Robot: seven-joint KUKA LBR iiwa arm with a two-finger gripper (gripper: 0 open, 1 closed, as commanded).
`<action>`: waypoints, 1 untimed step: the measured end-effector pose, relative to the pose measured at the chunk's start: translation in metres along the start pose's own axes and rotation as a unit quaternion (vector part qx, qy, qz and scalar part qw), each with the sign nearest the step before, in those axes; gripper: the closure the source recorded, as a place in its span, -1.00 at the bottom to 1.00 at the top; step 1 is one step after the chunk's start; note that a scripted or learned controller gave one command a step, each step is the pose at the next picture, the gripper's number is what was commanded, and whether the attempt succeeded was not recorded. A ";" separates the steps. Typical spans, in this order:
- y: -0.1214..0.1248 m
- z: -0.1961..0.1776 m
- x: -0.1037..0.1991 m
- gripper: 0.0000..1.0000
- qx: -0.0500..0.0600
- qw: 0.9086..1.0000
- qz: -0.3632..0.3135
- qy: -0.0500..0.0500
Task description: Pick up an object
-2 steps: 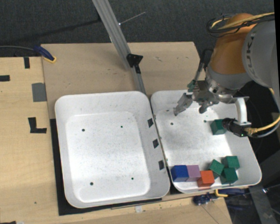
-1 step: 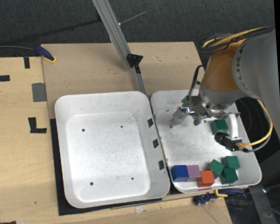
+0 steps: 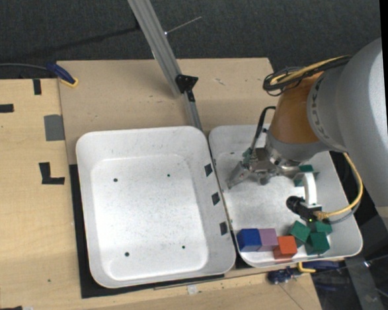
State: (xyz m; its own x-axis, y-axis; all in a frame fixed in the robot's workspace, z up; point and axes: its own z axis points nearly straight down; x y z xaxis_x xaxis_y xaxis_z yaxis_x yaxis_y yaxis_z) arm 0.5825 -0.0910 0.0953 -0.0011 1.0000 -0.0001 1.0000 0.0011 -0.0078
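Arm [image 3: 350,107] cut off at 3 o'clock edge; covers right bin's [image 3: 239,138] 2 o'clock corner.

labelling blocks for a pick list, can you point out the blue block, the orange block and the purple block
blue block [image 3: 249,239], camera view, on its top face
orange block [image 3: 287,245], camera view, on its top face
purple block [image 3: 268,236], camera view, on its top face

a cluster of small blocks is seen in the near part of the right bin [image 3: 246,141]. a blue cube [image 3: 249,239] lies at the left, touched by a pale purple block [image 3: 269,237], with an orange cube [image 3: 286,246] just beside it. to the right, green blocks [image 3: 310,235] are bunched by the near right corner.
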 end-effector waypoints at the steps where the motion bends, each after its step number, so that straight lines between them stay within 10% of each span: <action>1: 0.001 -0.013 0.001 1.00 -0.002 1.000 -0.001 0.000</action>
State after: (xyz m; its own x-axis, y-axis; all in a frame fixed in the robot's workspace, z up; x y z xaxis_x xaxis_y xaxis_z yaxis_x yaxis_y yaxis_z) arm 0.5839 -0.0902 0.1085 -0.0023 1.0000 0.0008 1.0000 0.0023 -0.0035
